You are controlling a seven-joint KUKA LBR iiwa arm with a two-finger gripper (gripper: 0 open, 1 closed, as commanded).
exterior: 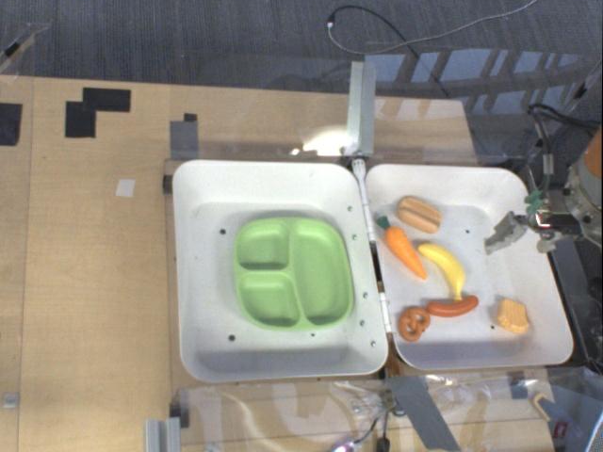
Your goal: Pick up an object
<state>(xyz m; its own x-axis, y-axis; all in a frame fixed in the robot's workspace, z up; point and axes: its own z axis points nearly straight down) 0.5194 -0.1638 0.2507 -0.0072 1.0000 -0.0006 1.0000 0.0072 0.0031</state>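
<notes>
The gripper (521, 231) hangs open and holds nothing, over the right bin (471, 347), near the banana (446, 266)

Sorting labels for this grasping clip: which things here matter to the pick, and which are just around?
Job: gripper; hot dog bun; carrot; banana; sausage; pretzel; cheese; right bin.

Around: green tray; left bin; cable.

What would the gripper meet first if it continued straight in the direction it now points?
Probably the banana: the gripper points left and slightly down into the right bin. Its height is unclear, so it may pass above.
</notes>
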